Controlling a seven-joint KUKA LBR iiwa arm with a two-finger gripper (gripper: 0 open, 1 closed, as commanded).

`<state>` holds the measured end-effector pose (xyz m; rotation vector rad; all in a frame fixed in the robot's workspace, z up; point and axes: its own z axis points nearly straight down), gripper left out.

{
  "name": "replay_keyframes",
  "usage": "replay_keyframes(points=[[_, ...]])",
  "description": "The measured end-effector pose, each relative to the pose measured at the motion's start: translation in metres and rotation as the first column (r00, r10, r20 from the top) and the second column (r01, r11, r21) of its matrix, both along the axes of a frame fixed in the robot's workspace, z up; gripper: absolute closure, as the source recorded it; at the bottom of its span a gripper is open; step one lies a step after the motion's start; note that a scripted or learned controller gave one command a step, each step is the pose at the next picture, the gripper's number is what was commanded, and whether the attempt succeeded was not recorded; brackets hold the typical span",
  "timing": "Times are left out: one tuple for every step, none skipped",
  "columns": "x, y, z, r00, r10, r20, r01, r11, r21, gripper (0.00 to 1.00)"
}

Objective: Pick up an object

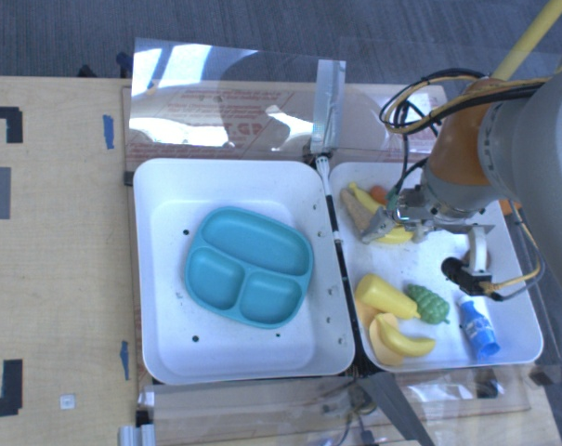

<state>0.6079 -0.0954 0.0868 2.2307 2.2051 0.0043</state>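
— What is seen in the left white bin?
— A teal plastic divided plate is laid there.
— And the right white bin?
— A yellow banana-like toy is found at its upper left, beside the gripper, whose state cannot be told. Lower down, a yellow pepper, green knobbly piece and blue bottle are seen.

The left bin has open floor along its edges around the blue divided plate. The right bin is crowded: the arm covers its upper part, while a yellow pepper, banana, green piece and blue bottle fill the lower half.
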Motion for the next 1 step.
replay_keyframes(points=[[0.0464, -0.0083, -0.0023, 0.995, -0.092, -0.026, 0.093, 0.996, 0.005, 0.0]])
